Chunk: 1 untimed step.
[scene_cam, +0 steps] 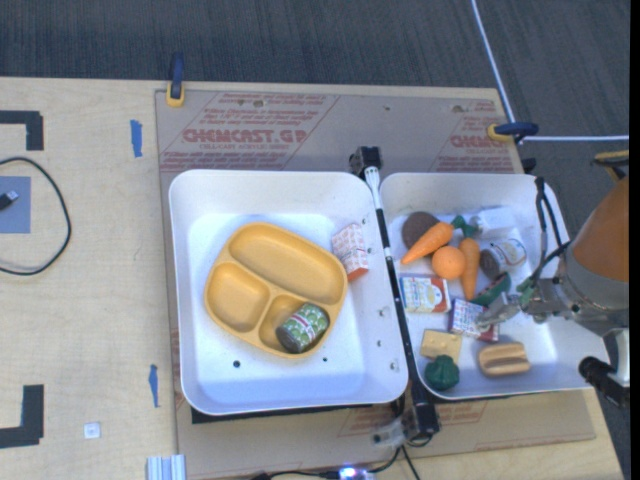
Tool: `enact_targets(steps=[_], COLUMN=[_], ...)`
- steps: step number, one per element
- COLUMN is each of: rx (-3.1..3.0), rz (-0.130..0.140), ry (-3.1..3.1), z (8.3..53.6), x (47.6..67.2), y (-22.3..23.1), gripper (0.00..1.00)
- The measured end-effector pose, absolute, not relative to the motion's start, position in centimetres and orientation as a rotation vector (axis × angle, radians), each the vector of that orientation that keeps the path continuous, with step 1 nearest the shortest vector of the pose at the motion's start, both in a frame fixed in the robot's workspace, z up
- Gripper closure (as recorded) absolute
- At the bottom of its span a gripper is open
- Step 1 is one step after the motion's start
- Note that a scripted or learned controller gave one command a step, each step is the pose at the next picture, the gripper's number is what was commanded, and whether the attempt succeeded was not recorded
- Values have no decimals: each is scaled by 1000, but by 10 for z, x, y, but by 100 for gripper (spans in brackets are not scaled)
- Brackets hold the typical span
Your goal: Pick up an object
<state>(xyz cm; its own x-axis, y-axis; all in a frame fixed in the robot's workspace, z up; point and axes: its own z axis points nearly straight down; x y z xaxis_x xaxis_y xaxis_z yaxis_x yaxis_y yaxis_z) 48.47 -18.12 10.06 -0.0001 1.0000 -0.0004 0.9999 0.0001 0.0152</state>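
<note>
My gripper (497,310) reaches in from the right, low over the middle of the right bin (560,373). It hangs just right of a small red and white packet (465,318) and above a hot dog (503,358). Close around it lie an orange (449,262), two carrots (430,241) (470,268), a silver can (505,253), a juice packet (423,293), a cheese wedge (440,344) and a green broccoli piece (441,372). Nothing visibly hangs from the gripper.
The left bin (200,368) holds a yellow divided tray (285,258) with a green jar (302,326) in one compartment. A red and white packet (350,248) lies by that bin's right wall. A black divider clip (367,158) sits between the bins.
</note>
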Motion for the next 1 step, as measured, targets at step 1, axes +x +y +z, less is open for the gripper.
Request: enact_targets(steps=[1], rx=[2215], rz=[8], ry=[2221], z=[86], x=[482], y=[-102], gripper=[0])
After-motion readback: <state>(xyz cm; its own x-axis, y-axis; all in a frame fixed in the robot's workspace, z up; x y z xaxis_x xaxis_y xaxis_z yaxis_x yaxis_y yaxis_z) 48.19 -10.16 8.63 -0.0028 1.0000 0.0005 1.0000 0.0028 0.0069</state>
